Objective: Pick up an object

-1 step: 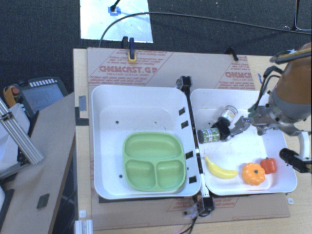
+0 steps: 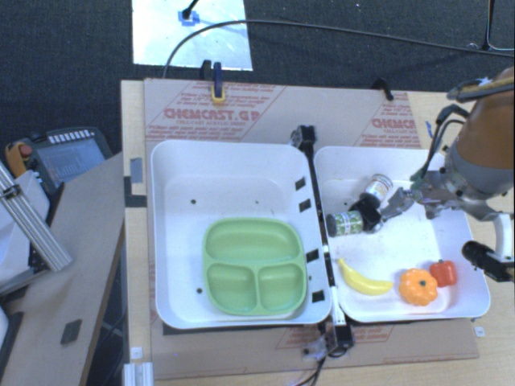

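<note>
Two shallow white bins sit side by side on a counter (image 2: 137,215), seen from above at a slant. Nearest the camera, the left bin (image 2: 173,240) holds a pale green plastic tray with three compartments (image 2: 253,265) at its 5 o'clock corner. In the right bin (image 2: 475,292), along the near wall, lie a yellow toy banana (image 2: 364,280), a round orange toy pumpkin (image 2: 418,287) and a small red toy pepper (image 2: 443,273), the last two touching.

Farther back, towards 10 o'clock in the right bin, lie a small green-labelled jar on its side (image 2: 344,223) and a white-capped bottle (image 2: 377,188). The grey arm's jaws (image 2: 375,211) hang between these two, dark tips close against the jar; whether they are open or closed on anything cannot be told.

The risk, as I judge it: the jar lies hard by the dividing wall, so a closing grasp could roll it against that edge or nudge the bottle aside and come up with nothing.

Open room lies at the right bin's centre and across the left bin's far half.
</note>
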Robot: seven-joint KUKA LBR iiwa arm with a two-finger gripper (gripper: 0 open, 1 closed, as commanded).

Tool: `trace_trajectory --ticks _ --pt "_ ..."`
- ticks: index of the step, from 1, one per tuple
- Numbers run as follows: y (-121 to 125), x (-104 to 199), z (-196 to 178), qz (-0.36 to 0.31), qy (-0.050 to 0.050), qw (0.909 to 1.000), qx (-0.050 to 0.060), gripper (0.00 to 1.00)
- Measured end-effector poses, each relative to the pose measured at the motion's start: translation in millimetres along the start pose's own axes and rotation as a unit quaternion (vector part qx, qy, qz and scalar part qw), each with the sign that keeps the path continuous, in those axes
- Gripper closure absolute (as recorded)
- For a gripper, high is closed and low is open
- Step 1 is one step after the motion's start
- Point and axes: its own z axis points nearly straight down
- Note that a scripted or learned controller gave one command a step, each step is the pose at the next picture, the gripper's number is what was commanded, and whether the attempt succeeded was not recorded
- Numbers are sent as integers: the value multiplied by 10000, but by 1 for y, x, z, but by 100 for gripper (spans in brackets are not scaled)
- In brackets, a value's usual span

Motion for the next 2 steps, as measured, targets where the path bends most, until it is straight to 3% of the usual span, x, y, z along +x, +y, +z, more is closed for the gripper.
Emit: trace_trajectory --ticks 2 --pt "14 -3 92 10 3 10000 14 0"
